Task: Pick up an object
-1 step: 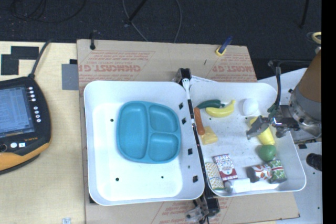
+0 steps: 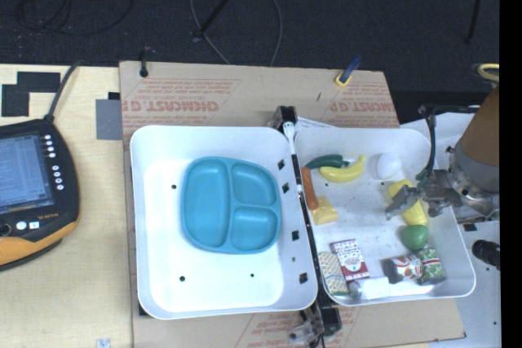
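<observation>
A: What lay nearest, against the right bin's front wall?

B: Small packets.

A: The gripper?

B: Fingers spread around a yellow piece near that bin's right wall, green ball just in front.

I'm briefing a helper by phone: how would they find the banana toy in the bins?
Look at the right-hand white bin, not the one holding the blue divided plate. Near its far edge lies the banana, left of a white ball. It is the curved yellow piece with a dark green item at its upper left.
</observation>
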Controlling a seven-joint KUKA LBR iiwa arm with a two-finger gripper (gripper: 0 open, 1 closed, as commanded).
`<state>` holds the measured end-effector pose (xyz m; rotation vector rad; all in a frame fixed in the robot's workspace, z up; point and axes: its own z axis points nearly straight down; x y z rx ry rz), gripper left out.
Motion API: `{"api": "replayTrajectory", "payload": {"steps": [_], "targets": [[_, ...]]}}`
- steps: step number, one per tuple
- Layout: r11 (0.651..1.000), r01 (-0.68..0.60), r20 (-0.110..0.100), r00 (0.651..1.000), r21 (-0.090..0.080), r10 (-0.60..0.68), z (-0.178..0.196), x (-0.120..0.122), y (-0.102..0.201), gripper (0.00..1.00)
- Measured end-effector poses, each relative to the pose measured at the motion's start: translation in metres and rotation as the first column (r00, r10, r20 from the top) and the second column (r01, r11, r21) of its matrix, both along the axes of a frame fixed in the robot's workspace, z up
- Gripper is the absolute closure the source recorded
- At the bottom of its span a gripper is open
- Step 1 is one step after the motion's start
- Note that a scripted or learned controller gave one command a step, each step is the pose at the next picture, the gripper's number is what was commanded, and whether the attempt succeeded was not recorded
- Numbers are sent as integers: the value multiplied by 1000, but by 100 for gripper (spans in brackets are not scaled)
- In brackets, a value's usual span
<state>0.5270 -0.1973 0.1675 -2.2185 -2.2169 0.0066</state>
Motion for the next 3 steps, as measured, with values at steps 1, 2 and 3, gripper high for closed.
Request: {"api": "replayTrajectory", "payload": {"steps": [1,2,3], "targets": [[1000,2,5,1000,2,-2,-82,-22,-15,0],[1000,7,11,1000,1,-7,-67,-20,-18,100],[1000,-6,7,1000,2,6,-26,-19,39,100]]}}
